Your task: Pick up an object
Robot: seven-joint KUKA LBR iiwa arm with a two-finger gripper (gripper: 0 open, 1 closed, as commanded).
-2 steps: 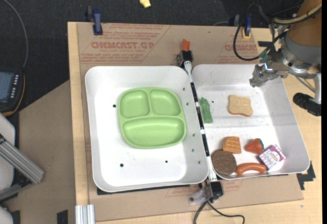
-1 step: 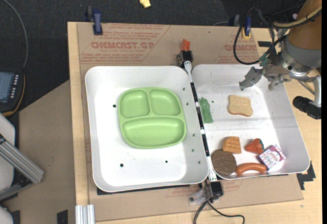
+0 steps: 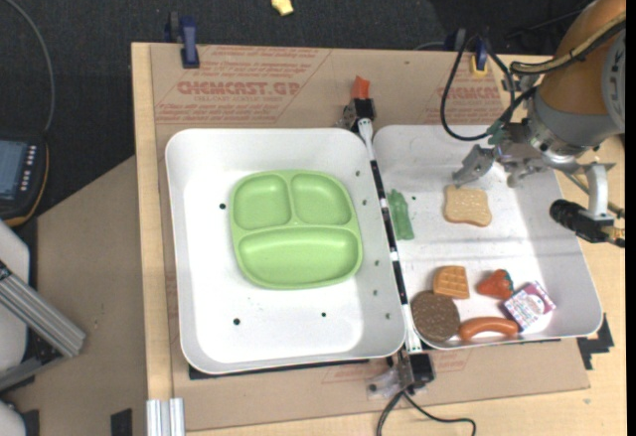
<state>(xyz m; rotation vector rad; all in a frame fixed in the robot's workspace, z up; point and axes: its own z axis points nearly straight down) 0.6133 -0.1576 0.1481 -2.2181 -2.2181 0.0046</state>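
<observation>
My gripper (image 3: 494, 169) hangs over the back of the right bin (image 3: 542, 225), its two fingers spread open with nothing between them. Just below it and slightly left lies a slice of toast (image 3: 467, 207). Along the bin's left wall is a green pea pod (image 3: 399, 215). At the front of that bin are a small waffle (image 3: 450, 282), a strawberry (image 3: 496, 283), a pink packet (image 3: 528, 305), a sausage (image 3: 487, 329) and a brown patty (image 3: 435, 316).
The left bin (image 3: 184, 225) holds a green divided plate (image 3: 295, 228). Black cables (image 3: 452, 96) loop down from the back towards the wrist. Blue clamps (image 3: 185, 39) grip the board's far edge. A yellow scrap (image 3: 282, 4) lies on the floor beyond.
</observation>
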